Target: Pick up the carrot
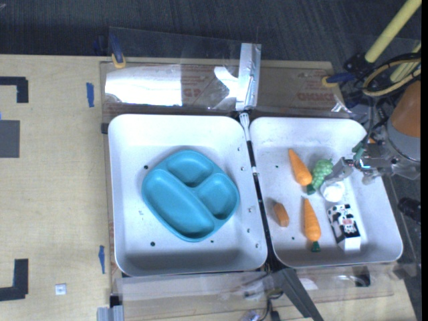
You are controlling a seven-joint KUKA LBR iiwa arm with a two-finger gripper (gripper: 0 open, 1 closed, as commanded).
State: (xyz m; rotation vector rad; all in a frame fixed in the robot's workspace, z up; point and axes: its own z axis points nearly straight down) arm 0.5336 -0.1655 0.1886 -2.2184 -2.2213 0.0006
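Crowding is looking risky: two carrots (300, 166) (311, 221) are lying by the broccoli (322, 170), the gripper (348, 166) is hovering nearby, its fingers' spread impossible to tell.

No readable text anywhere. Cardboard strip (304, 93) behind the right bin has faint red print, too blurred to read; same red print on the cardboard (200, 79) behind the left bin, half lost under glare. Small white block (345, 225) in the right bin carries black marks, pattern only, no letters made out. Black bracket marks (18, 89) on the counter are shapes, not characters.
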